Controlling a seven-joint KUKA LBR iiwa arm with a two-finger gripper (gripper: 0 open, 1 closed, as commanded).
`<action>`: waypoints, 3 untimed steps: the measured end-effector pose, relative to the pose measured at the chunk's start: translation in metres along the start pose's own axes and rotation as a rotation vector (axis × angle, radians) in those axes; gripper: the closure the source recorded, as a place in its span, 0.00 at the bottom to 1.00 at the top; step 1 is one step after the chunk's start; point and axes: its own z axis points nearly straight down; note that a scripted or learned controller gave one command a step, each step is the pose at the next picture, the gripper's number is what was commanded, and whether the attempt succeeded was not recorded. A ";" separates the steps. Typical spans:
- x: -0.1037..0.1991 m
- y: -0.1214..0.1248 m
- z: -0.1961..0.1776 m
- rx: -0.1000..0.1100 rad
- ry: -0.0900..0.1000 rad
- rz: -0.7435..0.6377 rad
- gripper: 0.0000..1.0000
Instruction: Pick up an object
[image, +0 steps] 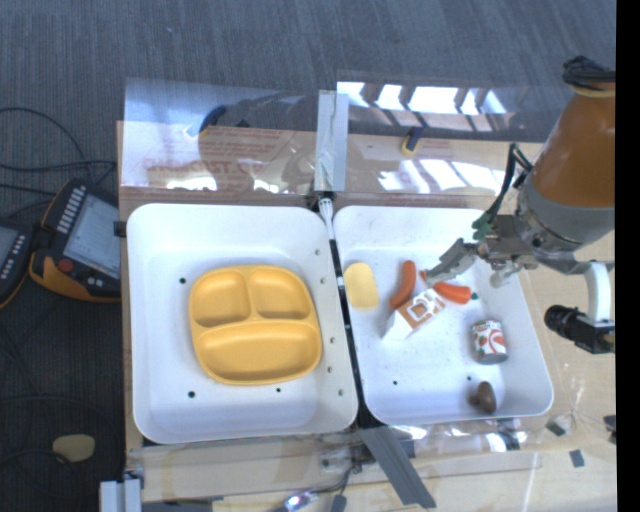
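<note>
In the right bin, my gripper hangs over the upper middle, open, its two fingers spread with nothing between them. Just below it lies a small orange carrot-like piece. Beside that piece are a white and orange carton and a red sausage-shaped piece. A pale yellow block rests near the bin's left wall. A red and white can and a brown lump sit toward the front right.
The left bin holds a yellow compartment plate. A ridge between the two bins runs front to back. The arm's grey and orange body stands over the right bin's far right corner.
</note>
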 end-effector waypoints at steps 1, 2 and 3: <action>-0.022 0.055 0.142 0.001 0.000 0.001 0.00; -0.032 0.058 0.193 -0.010 -0.002 0.000 0.00; -0.032 0.059 0.183 -0.013 -0.001 0.000 1.00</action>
